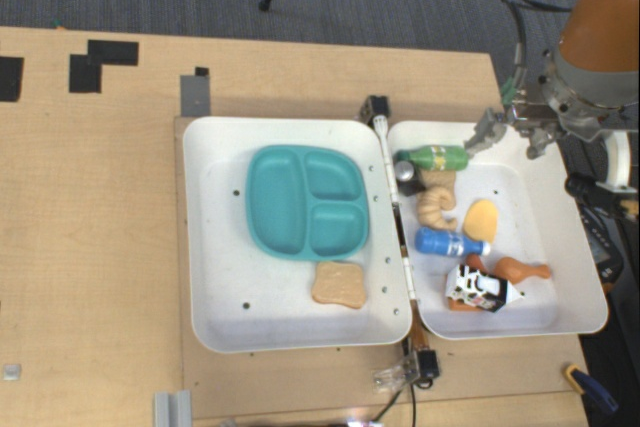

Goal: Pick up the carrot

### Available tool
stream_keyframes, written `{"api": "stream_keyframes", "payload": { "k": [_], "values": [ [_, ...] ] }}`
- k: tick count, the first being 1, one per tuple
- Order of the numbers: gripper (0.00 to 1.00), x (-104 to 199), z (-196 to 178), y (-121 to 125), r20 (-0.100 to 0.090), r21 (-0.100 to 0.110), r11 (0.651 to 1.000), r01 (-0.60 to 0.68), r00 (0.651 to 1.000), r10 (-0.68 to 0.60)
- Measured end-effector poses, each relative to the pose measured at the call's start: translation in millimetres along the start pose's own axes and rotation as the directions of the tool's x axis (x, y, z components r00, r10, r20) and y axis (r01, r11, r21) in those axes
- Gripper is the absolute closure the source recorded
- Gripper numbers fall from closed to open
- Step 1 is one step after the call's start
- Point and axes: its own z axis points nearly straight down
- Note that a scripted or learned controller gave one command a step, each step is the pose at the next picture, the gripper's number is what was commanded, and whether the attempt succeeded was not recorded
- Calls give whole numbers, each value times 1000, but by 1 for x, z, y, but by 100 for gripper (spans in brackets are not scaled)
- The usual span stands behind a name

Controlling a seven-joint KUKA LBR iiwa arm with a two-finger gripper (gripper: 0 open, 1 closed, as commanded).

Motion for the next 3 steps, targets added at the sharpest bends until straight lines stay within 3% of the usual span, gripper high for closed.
{"api": "stream_keyframes", "payload": {
  "k": [1,2,3],
  "values": [
    [0,-34,163,-30,-3,14,996,87,996,-87],
    [0,-28,189,-19,-1,-3,999,-32,999,32],
    [100,-27,176,-15,1,-12,1000,-27,1000,27]
  ]
}}
